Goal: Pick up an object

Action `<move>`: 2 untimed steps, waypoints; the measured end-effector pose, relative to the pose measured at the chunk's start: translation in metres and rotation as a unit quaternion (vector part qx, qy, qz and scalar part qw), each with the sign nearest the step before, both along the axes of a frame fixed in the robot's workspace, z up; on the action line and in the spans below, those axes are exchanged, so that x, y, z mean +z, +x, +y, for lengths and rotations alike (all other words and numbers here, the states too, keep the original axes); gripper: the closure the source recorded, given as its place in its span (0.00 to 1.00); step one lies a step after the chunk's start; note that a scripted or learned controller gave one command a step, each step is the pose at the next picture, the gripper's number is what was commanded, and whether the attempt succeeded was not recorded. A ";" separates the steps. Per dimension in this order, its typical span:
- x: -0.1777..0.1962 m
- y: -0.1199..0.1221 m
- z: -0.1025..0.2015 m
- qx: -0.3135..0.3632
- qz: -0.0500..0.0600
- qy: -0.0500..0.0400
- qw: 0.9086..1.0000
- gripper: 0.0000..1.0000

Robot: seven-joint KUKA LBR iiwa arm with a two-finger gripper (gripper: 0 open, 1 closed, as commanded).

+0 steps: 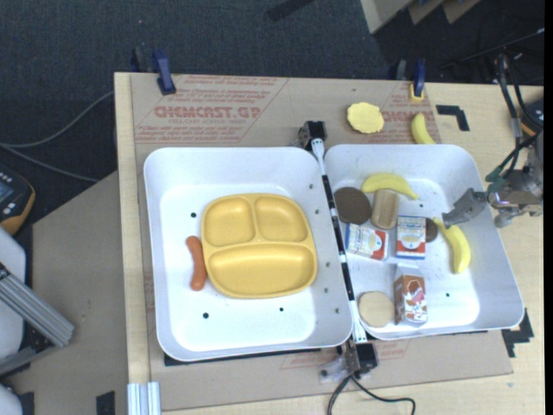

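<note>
Banana [458, 247] in right bin, just below claw [458, 207]

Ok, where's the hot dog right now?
The hot dog lies in the left bin, just left of the yellow tray.

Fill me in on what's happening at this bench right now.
A robot arm reaches in from the right, its gripper hovering over the right bin, just above a banana lying near that bin's right side. It holds nothing. The same bin also contains another banana, small cartons, and round toy foods. The left bin holds a yellow divided plate with a hot dog beside it. No pick has happened yet.
</note>
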State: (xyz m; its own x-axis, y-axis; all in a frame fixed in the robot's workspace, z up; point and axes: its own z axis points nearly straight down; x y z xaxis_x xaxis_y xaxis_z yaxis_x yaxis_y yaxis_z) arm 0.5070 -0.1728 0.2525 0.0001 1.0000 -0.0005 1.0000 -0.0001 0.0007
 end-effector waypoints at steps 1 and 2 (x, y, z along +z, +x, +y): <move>-0.116 -0.017 0.015 0.000 0.005 0.002 1.000 0.00; -0.171 -0.029 0.058 0.001 0.003 0.002 1.000 0.00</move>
State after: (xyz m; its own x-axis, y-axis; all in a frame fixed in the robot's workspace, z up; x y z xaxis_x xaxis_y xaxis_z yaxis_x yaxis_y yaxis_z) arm 0.4781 -0.1150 0.0815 -0.0028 1.0000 0.0026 1.0000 0.0028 -0.0044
